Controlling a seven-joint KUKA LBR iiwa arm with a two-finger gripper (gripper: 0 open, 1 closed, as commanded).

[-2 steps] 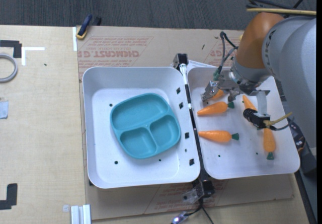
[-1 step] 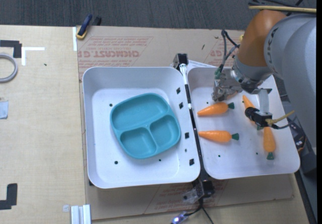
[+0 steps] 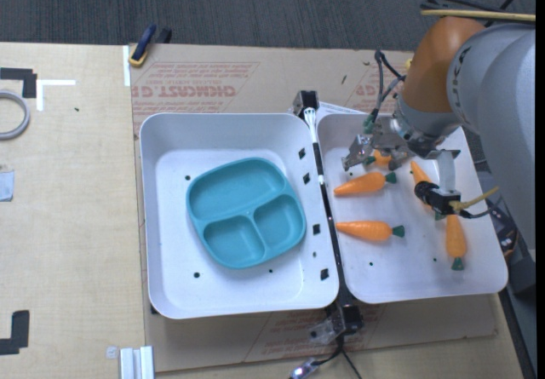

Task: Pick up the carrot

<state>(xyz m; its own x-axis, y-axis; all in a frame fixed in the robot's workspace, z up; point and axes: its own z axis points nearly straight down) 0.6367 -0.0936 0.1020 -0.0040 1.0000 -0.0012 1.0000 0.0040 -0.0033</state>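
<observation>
Several orange carrots with green stubs lie in the right bin [image 3: 477,279]. One carrot [image 3: 360,185] rests near the bin's left wall, and another carrot [image 3: 366,231] lies below it. A third carrot [image 3: 456,238] sits toward the right side, and a fourth carrot [image 3: 421,175] pokes out from under the arm. My gripper [image 3: 362,154] hangs low at the far left of the right bin, just above the uppermost left carrot. A bit of orange [image 3: 382,161] shows right beside the gripper tip.
The left bin [image 3: 162,275] holds a teal divided plate [image 3: 245,211]. The grey arm with its orange band [image 3: 443,62] covers the right bin's far right corner. A black cable [image 3: 438,197] loops over the bin near the carrots.
</observation>
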